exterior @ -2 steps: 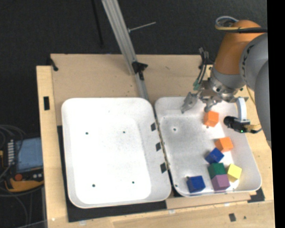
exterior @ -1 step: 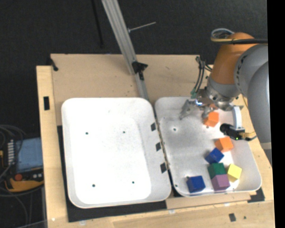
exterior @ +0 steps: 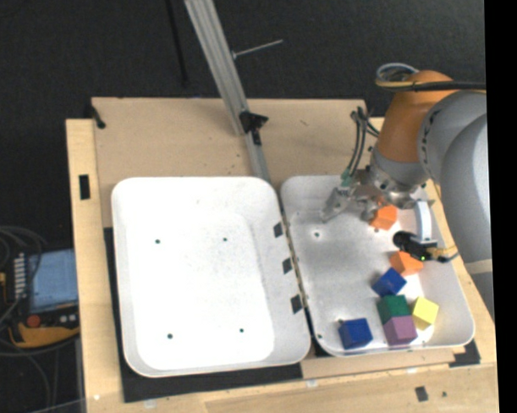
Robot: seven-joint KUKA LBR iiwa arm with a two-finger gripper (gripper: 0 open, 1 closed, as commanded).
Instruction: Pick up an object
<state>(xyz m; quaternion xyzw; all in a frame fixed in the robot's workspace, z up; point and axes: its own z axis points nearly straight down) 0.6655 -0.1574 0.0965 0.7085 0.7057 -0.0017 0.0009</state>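
Camera view: looking down at a slant on both bins, arm coming in from the right.
Arm: grey body with the orange band [exterior: 408, 124] bent over the right bin's [exterior: 328, 267] far right corner, wrist pointing down and to the left.
Gripper: gripper [exterior: 347, 198] sits low over the far end of the right bin, just inside its far rim; metal parts angle out toward the left.
Tool state: cannot tell how wide it stands, since the wrist and cables cover the tips, and nothing shows between them.
Nearest object: small orange block [exterior: 383, 216] just beside the wrist, on its near-right side; touching or apart is not clear.
Other objects: second orange block [exterior: 405, 261] by the right wall, then blue block [exterior: 388, 282], green block [exterior: 393, 307], yellow block [exterior: 425, 311], purple block [exterior: 400, 329], all clustered in the near right corner.
Lone piece: darker blue block [exterior: 355, 333] sits by the near rim, a little apart from the cluster.
Open room: bare bin floor between the gripper and the cluster, along the right bin's left half.
Edges: the two bins meet at a shared rim with dark clips; left bin [exterior: 201, 271] lies well apart from the gripper.
Bench: tan board [exterior: 171, 137] runs around both bins, with a metal rail [exterior: 224, 67] slanting up from the far rims.
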